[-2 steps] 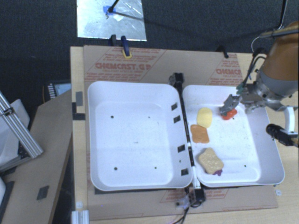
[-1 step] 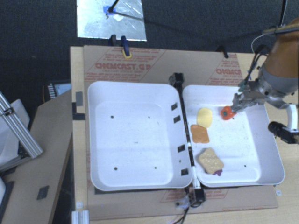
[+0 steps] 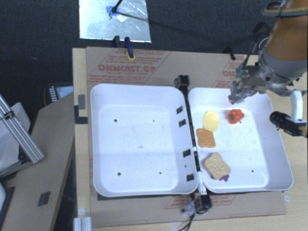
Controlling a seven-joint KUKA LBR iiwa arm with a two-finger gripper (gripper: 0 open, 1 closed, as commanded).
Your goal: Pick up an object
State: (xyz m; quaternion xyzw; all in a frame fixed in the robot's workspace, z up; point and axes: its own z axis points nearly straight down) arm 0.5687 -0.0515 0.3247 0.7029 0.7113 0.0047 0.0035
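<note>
The right bin (image 3: 269, 177) holds a red tomato-like piece (image 3: 235, 115), a pale yellow piece (image 3: 211, 121), an orange piece (image 3: 206, 138) just below it, and a tan cracker-like piece (image 3: 217, 165) with something purple under its lower edge. My gripper (image 3: 236, 96) hangs over the bin's back edge, above and slightly left of the red piece, apart from it. Nothing shows between its tips.
The left bin (image 3: 103, 100) sits beside the right one, with black clips along the divider (image 3: 188, 138). A silver sheet (image 3: 114, 13) lies at the back. Brown cardboard (image 3: 144, 66) underlies both bins.
</note>
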